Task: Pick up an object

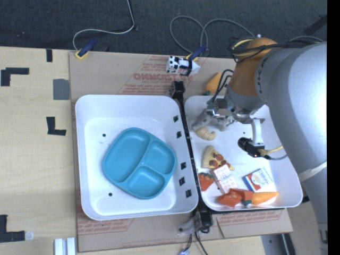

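Observation:
My gripper [211,120] hangs low over the back left part of the right bin [281,158]. Just below it in the picture a small cream banana-shaped piece [206,134] lies on the bin floor, very close to the gripper or touching it. Toward the front of the same bin lie a pizza slice [212,155], a red-and-white packet [223,177], a red pepper [205,181], another red piece [229,198], an orange carrot [263,198] and a blue-and-white carton [258,179]. I see nothing lifted off the floor.
The left bin [90,116] holds a blue divided plate [139,162]. A yellow object [214,82] sits at the right bin's back edge, partly behind the arm. The black divider [183,137] runs between the bins. Cables trail behind the bench.

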